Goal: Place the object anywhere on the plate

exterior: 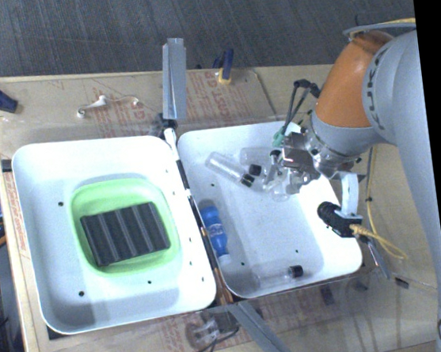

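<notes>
Right bin (326, 258): clear tube with black cap (230, 169) lies just left of claw (278, 180), apart from it. Claw finger state: cannot tell. Green plate (119, 193) in left bin (36, 170).

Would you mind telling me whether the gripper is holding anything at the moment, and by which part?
It cannot be told. The gripper is low in the right bin beside a clear plastic tube with a black cap, but no hold is visible.

Green plate (119, 195) unobstructed, bin divider (198, 230) between — blue bottle (214, 232) beside it
</notes>
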Motion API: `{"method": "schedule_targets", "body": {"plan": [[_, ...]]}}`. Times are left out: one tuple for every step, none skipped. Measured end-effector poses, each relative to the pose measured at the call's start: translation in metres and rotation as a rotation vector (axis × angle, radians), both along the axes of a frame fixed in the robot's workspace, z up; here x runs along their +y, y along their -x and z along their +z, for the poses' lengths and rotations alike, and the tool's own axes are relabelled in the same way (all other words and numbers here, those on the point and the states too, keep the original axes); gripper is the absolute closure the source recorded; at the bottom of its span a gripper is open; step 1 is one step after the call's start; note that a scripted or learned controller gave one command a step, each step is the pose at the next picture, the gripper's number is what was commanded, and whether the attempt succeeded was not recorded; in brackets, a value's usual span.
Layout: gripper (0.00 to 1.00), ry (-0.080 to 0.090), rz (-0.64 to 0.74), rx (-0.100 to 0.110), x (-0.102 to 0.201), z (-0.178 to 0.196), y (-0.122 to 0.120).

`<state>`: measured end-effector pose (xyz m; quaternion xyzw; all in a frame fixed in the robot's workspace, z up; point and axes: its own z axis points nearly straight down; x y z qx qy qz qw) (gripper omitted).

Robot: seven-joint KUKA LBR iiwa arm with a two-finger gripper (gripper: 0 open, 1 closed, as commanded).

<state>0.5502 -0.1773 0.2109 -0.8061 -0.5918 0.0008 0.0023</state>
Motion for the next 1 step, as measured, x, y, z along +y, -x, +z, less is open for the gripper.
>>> {"method": "schedule_targets", "body": {"plan": [[0.0, 0.0, 0.0, 0.0, 0.0, 0.0001, 0.0]]}}
